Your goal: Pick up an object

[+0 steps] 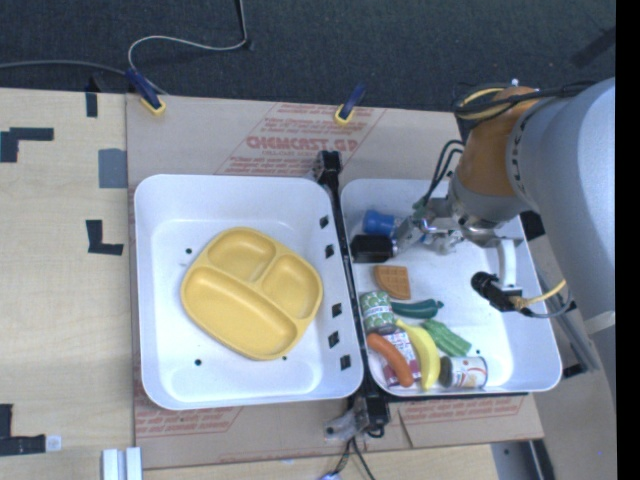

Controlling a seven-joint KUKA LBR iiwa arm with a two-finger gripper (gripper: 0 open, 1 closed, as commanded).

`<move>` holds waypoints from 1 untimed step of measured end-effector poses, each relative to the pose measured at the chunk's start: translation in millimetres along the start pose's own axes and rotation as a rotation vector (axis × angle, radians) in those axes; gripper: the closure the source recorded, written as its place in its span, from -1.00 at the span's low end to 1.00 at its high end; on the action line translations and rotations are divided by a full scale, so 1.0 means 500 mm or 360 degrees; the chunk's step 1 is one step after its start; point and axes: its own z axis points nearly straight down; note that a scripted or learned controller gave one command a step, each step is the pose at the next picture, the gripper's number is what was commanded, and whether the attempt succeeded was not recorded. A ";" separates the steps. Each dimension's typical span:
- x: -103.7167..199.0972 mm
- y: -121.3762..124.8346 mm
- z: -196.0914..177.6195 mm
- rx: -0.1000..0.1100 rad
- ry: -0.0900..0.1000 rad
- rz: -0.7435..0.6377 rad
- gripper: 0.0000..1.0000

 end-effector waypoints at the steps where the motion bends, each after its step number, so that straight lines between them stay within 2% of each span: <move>1: 0.000 -0.001 0.001 0.0003 0.0000 0.0000 -1.00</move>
